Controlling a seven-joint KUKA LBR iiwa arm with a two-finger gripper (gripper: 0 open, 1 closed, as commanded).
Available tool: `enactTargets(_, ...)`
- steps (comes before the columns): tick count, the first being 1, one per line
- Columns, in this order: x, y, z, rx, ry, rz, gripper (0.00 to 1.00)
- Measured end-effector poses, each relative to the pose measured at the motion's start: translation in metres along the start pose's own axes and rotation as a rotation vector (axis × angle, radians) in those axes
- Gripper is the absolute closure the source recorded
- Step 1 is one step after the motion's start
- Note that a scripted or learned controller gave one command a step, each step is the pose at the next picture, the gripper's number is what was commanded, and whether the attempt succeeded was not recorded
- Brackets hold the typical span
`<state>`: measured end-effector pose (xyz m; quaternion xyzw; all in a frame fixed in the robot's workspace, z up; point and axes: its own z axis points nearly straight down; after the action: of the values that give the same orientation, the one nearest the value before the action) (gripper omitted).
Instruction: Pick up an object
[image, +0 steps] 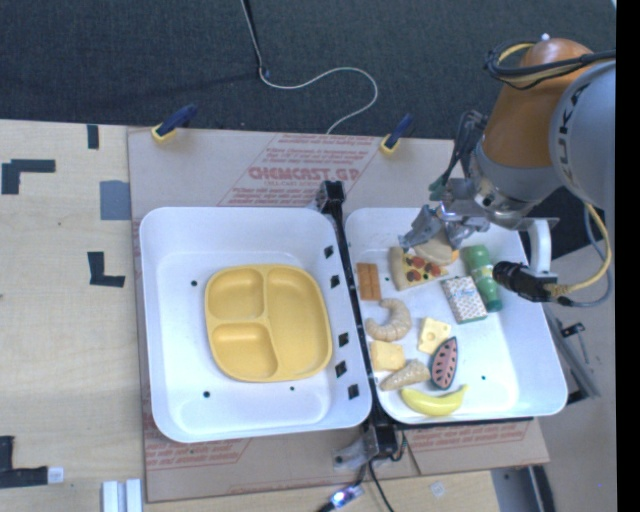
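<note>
Left bin (165, 300): shallow, white, holding one yellow divided plate (268, 322) with three compartments, lying flat near the middle.

Right bin (520, 385): shallow, white, touching the left bin along a black divider strip (345, 290). Contents, from far end to near end:
- pizza slice (418, 267) with red and dark toppings, directly under the gripper;
- green bottle (483, 274), lying on its side, just beside the pizza slice toward the right wall;
- speckled grey packet (464, 298), touching the bottle's left side;
- brown cracker (368, 282), flat against the divider;
- pale croissant-shaped pastry (391, 320), near the centre;
- cheese wedge (434, 333), with holes, just right of the pastry;
- yellow block (387, 355), below the pastry;
- beige peanut-shaped piece (403, 376), beside the block;
- watermelon slice (445, 363), red face up, touching the banana;
- banana (433, 401), at the near wall.

Gripper (437, 232): low over the far end of the right bin, above the pizza slice; whether open, closed or grasping cannot be told from this angle.

Outside the bins: cardboard sheet (290, 175) underneath, two blue-and-yellow clamps (175, 121) at its far edge.
</note>
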<state>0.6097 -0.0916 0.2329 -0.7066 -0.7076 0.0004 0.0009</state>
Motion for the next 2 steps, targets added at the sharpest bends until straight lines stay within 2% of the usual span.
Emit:
enactTargets(1,0.002,-0.005,0.001,0.001,-0.001,0.001,1.0)
enactTargets(2,0.004,0.005,0.019,0.001,-0.002,0.001,1.0)
